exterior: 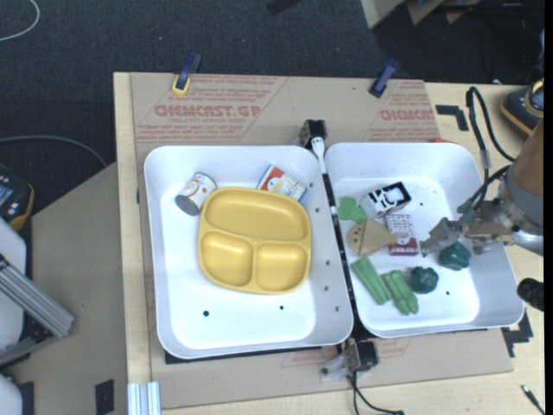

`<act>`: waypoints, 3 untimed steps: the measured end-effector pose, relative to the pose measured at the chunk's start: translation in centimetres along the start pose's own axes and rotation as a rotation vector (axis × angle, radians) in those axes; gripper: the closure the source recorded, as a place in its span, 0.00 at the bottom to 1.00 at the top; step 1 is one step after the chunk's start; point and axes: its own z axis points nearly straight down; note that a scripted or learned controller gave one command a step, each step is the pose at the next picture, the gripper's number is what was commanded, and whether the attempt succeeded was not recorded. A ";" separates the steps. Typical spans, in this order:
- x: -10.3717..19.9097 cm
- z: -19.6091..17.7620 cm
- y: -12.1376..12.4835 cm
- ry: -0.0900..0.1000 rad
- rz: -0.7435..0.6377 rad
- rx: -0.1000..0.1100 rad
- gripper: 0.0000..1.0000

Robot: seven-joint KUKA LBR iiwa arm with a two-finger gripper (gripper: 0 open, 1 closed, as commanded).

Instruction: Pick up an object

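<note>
My gripper (446, 239) hangs low over the right part of the right bin (449, 305), reaching in from the right edge. A dark green lump (456, 256) lies right under its tip; whether they touch is unclear. A second dark green lump (423, 277) rests a little to the left and nearer the front. Two light green sticks (387, 284) lie in the bin's front left. A tan wedge (370, 237), a red-and-white packet (400, 232), a black-and-white item (389, 195) and a small green piece (350, 209) sit in the bin's middle and back.
The left bin (233, 331) bears a yellow divided plate (255, 239), a small can (194, 193) on its side and a small carton (281, 182) behind the plate. A ridge with clips (333, 232) parts the two bins. Cables (479, 128) run at the back right.
</note>
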 end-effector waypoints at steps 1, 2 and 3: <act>0.0 -0.5 0.3 -0.002 -0.003 -0.012 0.00; -0.5 3.9 0.5 0.000 -0.002 -0.006 0.00; -0.1 8.3 0.2 0.001 -0.003 -0.005 0.00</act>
